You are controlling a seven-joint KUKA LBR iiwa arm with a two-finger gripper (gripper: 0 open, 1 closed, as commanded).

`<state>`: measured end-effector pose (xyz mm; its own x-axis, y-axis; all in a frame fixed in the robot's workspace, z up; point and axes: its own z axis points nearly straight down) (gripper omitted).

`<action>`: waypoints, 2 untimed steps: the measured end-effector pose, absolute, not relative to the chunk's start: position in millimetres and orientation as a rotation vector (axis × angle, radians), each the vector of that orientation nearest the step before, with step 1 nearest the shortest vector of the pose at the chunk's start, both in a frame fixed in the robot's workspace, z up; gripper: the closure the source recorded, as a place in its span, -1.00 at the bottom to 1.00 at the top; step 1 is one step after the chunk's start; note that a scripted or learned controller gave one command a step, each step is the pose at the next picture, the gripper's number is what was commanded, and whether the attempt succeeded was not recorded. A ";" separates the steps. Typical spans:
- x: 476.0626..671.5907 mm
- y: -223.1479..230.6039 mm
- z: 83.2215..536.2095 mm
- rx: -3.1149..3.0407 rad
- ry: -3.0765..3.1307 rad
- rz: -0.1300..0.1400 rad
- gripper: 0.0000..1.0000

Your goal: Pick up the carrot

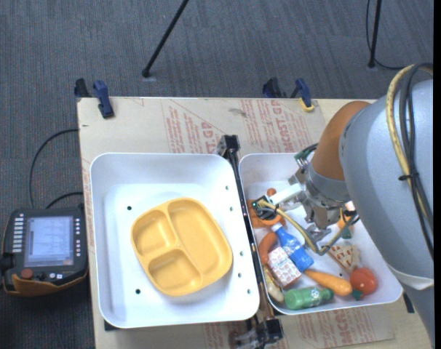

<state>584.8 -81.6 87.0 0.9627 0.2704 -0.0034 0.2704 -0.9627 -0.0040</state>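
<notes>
Approach step: the gripper (321, 227) hovers above the right bin (279, 167); finger state cannot be told. The carrot (327, 281) lies nearer the bin's front wall; next, reposition over it.

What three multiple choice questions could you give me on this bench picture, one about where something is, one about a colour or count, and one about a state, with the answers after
1. Where does the carrot lie?
A. In the right bin, near its front edge
B. On the yellow plate
C. On the floor by the pendant

2. How many compartments does the yellow plate have?
A. Two
B. Three
C. Five

3. How does the yellow plate sit?
A. Flat in the left bin
B. Propped on its edge
C. Stacked on the blue bottle

Answers: 1 A, the carrot rests among the clutter in the right bin, between the green bottle and the tomato. 2 B, two ridges split it into three wells. 3 A, it lies level on the floor of the left bin.
</notes>
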 end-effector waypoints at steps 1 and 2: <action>482.8 -125.6 88.6 -3.119 -0.315 -0.005 -1.00; 566.6 -107.7 96.6 -3.109 -0.430 0.003 -1.00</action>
<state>566.6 -107.7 96.6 0.9625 0.2714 -0.0015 0.2714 -0.9625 -0.0034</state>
